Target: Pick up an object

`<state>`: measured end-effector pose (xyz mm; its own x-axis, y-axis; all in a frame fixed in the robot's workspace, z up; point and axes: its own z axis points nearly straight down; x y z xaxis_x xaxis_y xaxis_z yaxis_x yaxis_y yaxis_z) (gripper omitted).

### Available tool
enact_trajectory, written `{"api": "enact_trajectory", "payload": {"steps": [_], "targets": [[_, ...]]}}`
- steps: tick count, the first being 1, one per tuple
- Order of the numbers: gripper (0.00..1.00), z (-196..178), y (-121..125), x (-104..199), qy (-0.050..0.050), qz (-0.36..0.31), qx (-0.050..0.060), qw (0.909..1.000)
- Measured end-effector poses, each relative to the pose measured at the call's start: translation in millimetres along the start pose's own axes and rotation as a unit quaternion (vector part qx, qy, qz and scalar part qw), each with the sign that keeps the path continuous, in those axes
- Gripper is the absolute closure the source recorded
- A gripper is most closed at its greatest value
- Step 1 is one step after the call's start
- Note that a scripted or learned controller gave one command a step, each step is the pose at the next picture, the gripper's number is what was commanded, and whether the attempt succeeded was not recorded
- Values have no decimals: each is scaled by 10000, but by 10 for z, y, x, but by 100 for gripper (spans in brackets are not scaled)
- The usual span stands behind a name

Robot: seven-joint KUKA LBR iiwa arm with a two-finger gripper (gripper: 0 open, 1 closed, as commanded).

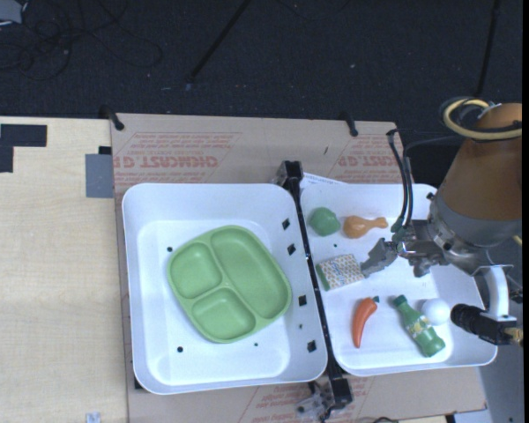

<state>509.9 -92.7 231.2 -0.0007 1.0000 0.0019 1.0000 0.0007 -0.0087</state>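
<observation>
Two white bins sat side by side on your bench.
Your gripper [376, 258] hovered beside the patterned block [339, 270], right bin [397, 359] crowded; jaw state unclear.

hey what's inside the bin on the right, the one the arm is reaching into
The right bin holds a green ball, a toy drumstick, a patterned sponge, an orange chili pepper, a green bottle and a white ball. The arm covers the bin's far right part.
</observation>
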Motion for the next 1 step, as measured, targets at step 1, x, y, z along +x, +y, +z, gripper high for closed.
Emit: {"api": "enact_trajectory", "payload": {"steps": [1], "targets": [[0,618,37,-49,0,7,6,10000]]}}
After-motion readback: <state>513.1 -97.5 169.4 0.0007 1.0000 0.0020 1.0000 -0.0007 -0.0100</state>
